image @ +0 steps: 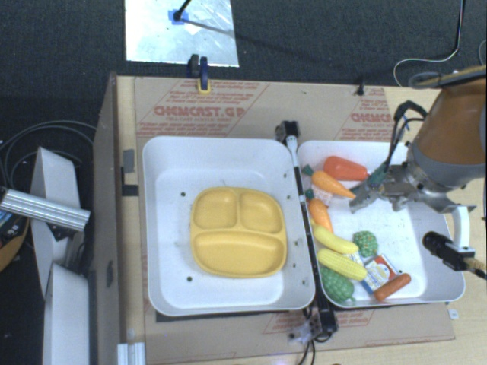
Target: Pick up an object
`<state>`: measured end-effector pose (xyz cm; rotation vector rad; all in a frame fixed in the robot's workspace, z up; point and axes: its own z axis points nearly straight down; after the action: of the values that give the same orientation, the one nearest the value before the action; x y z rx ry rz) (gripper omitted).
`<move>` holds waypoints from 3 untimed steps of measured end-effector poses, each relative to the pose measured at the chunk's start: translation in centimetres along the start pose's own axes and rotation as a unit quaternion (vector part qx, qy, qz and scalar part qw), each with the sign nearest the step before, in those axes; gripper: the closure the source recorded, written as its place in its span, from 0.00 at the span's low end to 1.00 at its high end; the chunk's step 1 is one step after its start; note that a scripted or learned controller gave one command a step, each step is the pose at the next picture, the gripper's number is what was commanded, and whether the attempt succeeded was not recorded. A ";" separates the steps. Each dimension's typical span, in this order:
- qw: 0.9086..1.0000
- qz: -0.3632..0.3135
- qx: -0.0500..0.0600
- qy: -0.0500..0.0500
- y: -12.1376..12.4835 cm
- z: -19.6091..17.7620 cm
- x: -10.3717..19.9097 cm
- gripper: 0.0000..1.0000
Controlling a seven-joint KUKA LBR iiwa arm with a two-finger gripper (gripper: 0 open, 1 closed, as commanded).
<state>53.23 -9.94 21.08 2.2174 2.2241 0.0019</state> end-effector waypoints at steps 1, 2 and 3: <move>1.000 0.000 0.000 0.000 6.9 2.7 2.3 0.00; 1.000 0.002 -0.011 -0.004 10.6 9.9 -1.2 0.00; 1.000 0.002 -0.012 -0.006 11.2 10.0 -1.2 0.00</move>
<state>64.40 -11.14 11.07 2.2047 2.2011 0.0157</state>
